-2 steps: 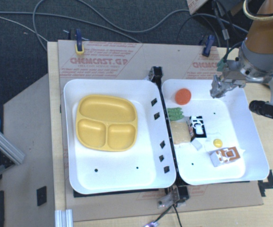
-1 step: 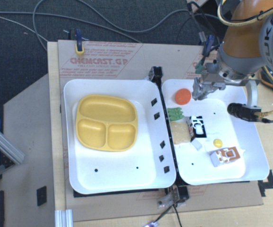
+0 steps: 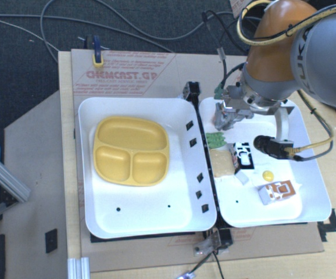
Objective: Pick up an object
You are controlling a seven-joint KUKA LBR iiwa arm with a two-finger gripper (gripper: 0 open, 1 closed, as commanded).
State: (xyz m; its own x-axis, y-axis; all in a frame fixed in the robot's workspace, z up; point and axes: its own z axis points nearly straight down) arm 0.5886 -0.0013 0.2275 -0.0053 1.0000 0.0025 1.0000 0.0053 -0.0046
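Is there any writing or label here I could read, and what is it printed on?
"CHEMCAST GP", red, large, on the brown board behind the bins.
Smaller red lines around it: too blurred to read.
Black-and-white patterned card in the right bin: a marking, no readable words.
Small orange-and-white packet: print too small.

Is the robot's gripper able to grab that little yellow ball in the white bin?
Probably yes. The yellow ball lies in the right bin with nothing over it. The gripper hangs above the same bin, farther back. An orange-and-white box lies close beside the ball, which could crowd the grab.
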